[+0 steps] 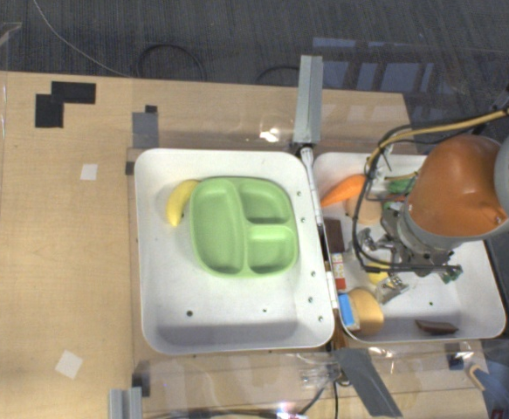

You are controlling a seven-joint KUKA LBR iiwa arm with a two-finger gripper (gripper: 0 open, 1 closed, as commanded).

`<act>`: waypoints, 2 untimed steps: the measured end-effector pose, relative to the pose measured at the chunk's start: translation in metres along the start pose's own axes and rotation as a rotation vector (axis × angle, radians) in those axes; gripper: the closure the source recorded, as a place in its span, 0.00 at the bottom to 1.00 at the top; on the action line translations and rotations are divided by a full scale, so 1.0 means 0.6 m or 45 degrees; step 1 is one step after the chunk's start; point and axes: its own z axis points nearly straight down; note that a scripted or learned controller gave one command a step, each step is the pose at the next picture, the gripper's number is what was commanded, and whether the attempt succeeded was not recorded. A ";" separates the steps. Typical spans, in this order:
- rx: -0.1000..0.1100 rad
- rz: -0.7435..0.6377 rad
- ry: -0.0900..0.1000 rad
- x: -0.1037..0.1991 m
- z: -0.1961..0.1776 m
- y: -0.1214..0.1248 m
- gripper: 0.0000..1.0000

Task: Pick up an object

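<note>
Gripper (392, 279) low in right bin (490, 317), wrist masking whatever grip state. Nearest candidate: tan bread-like block (368, 311), just below-left, beside blue piece (347, 311) at bin's left wall. Orange carrot (345, 189) farther up-left, long axis slanting toward divider.

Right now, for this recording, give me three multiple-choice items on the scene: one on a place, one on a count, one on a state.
1. Where does the yellow banana lie?
A. right bin
B. left bin, against the green divided plastic plate
C. on the bench

2. How many compartments does the green plate have?
A. three
B. five
C. one

3. How does the green plate sit?
A. flipped over
B. standing on edge
C. flat, open side up

Answers: 1 B, the banana touches the plate's left rim inside the left white bin. 2 A, one long and two small wells show. 3 C, its wells face the camera.
</note>
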 end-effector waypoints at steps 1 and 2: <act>-0.006 -0.473 0.011 -0.073 -0.061 -0.093 0.00; 0.002 -0.478 0.002 0.033 0.000 -0.048 0.00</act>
